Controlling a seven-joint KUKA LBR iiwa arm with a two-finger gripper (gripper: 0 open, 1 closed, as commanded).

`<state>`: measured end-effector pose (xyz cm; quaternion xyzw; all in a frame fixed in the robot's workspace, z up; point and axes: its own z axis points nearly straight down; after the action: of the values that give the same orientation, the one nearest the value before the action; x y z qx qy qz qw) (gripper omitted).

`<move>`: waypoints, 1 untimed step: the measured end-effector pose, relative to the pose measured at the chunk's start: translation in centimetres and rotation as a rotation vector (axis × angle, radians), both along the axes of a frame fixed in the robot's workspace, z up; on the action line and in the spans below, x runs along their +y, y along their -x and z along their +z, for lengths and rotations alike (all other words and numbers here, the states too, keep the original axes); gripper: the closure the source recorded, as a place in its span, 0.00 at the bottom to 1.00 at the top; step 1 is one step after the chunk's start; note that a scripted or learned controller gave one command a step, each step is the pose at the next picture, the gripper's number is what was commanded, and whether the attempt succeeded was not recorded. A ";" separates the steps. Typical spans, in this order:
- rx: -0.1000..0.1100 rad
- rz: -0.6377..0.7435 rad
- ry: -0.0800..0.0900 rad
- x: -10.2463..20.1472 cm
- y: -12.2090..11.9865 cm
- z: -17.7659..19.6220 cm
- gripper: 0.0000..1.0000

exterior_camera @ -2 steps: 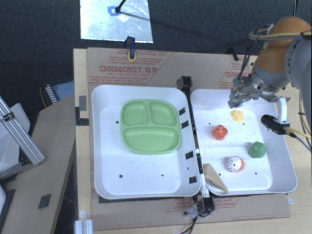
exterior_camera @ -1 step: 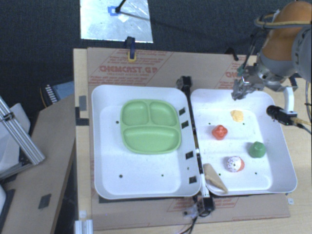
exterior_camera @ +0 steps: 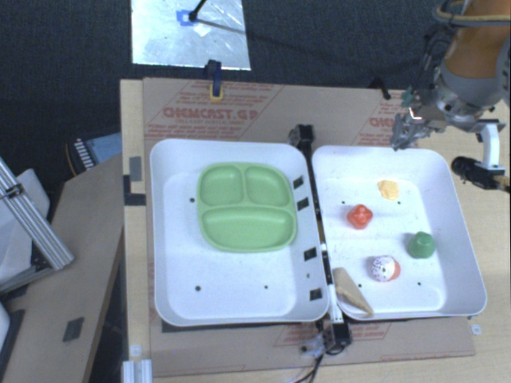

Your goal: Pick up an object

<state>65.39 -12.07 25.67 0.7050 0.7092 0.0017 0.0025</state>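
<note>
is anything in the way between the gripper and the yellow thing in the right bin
Nothing visible. The gripper hangs above the right bin's far rim, and bare white floor separates it from the yellow object. The red object lies nearer the camera, off that path.

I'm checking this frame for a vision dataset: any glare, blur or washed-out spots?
In the camera view, the foil sheet at the top glares brightly; the right bin looks washed out, with faint shadows beside the red object and green object; the gripper is small and blurry, its details hard to make out; the green tray is sharp.
</note>
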 end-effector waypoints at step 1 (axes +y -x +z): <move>0.005 0.002 -0.002 4.7 1.6 -0.5 1.00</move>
<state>63.83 -7.35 25.14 0.7043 0.7099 0.0004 0.0000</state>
